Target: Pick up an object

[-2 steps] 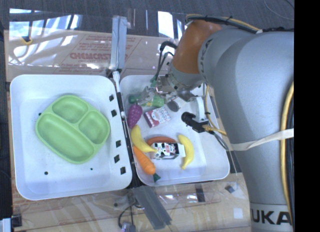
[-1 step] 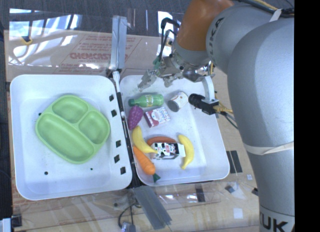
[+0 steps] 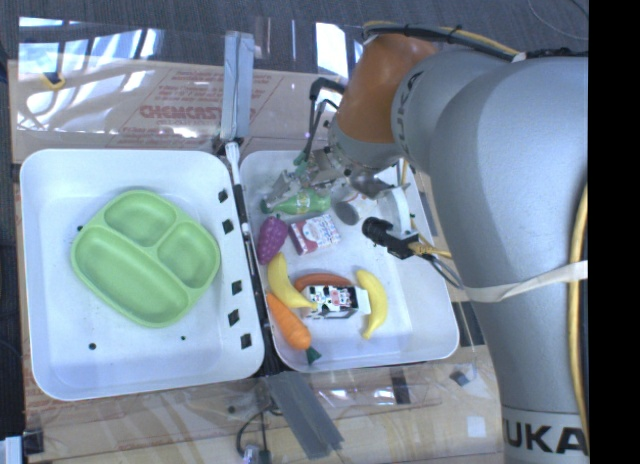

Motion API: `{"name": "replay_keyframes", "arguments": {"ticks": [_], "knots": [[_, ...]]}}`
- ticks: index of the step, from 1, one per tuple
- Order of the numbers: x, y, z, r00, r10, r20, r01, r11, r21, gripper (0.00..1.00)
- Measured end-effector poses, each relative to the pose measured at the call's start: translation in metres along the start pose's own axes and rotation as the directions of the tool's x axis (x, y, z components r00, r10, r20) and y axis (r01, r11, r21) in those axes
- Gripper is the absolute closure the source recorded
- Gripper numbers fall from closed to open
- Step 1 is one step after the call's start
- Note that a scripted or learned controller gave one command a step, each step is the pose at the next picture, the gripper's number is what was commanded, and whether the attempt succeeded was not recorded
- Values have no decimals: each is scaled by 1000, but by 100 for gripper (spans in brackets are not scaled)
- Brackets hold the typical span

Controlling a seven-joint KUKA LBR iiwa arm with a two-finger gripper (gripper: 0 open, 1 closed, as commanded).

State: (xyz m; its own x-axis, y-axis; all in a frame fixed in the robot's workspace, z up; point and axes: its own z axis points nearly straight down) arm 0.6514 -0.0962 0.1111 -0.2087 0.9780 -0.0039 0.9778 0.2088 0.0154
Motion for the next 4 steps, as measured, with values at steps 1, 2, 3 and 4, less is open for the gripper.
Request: {"name": "replay_keyframes", "arguments": {"ticks": [1,2,3,4], "knots": [[-13,-8,6,989,-145,1,145,989,-6,0],[19,-38,-79,999,-32,-5,32,999,19,0],[-45,-34,16,999,-44,-4,44,999,11,0],[-57,-52,15,956,-295,-5,295,956,6,0]]}}
